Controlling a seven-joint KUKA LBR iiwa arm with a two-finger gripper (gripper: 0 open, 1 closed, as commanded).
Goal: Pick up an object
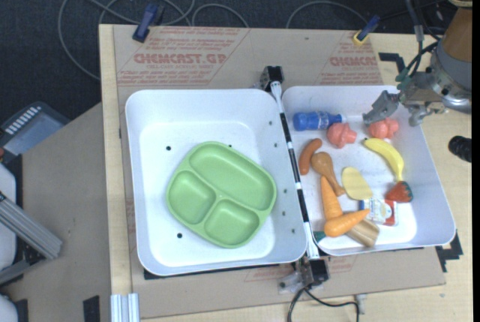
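Camera view, read from the near edge of the bench outward: the left white bin (142, 163) holds a light green plastic plate with three compartments (220, 194), and the right white bin (442, 215) holds the toy food. Nearest in that right bin lie a tan block-shaped piece (364, 235) and two orange plastic carrots (339, 215), with a small red strawberry-like piece (401, 193) just beside the right wall. Farther on come a pale yellow flat slice (355, 183), a brown drumstick-shaped piece (322, 162), an orange-brown sausage (309, 154) and a yellow plastic banana (386, 156) whose long axis runs at a slant from upper left to lower right. Farther still sit a pink lumpy piece (342, 134), a blue plastic bottle lying on its side (315, 120), and a second pink-orange lumpy piece (383, 127). That last piece is the likeliest target: it lies directly under and touching the line of the grey two-finger gripper (396, 112), at the far right corner of the bin. The jaws stand spread, one finger to the left of the piece and one to its right, with nothing yet clamped between them. The piece is roundish, so no axis governs; the move turns on going straight down.
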